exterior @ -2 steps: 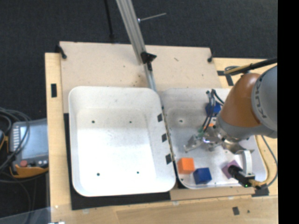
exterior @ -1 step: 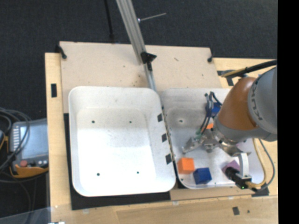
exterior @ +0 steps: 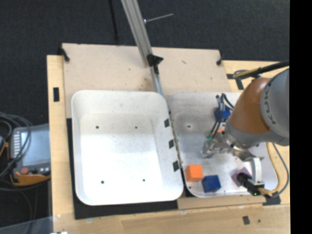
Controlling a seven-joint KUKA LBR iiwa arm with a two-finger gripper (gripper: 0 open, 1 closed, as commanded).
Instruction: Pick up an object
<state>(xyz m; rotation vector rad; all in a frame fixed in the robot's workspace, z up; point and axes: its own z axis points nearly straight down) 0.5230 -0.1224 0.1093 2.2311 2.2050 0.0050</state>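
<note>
Nothing looked picked up yet. The gripper (exterior: 209, 149) hung low in the right bin (exterior: 195, 111); whether its jaws were open, I could not tell. An orange block (exterior: 195, 172) and blue block (exterior: 211, 183) lay near it.

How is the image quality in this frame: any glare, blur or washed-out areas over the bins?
Camera view: the left bin is brightly lit and nearly washed out, its surface detail faint; the right bin looks greyer and duller; the orange block and blue block read clearly; the hand is small and soft, with detail hard to make out.
</note>
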